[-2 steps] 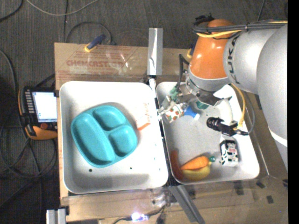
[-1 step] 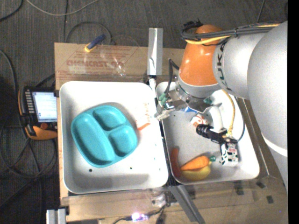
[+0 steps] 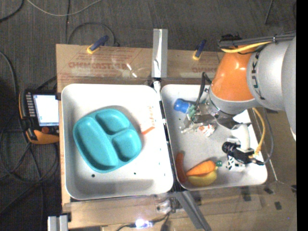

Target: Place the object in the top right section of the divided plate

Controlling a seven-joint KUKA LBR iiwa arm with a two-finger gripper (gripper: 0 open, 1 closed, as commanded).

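A teal divided plate (image 3: pixel 107 139) with three sections lies in the left bin (image 3: pixel 77 182). My gripper (image 3: pixel 198 121) hangs low over the upper middle of the right bin (image 3: pixel 257 179), under the orange wrist band. A blue object (image 3: pixel 181 105) lies just to its upper left, close to the gripper. Small white, green and red bits show around the gripper's tip, and I cannot make out whether they are a held thing. The plate's sections look bare.
An orange carrot (image 3: pixel 202 167) rests on a yellow piece (image 3: pixel 203 178) at the right bin's front. A reddish-brown piece (image 3: pixel 179 161) lies along its left wall. A thin orange stick (image 3: pixel 147 128) sits right of the plate.
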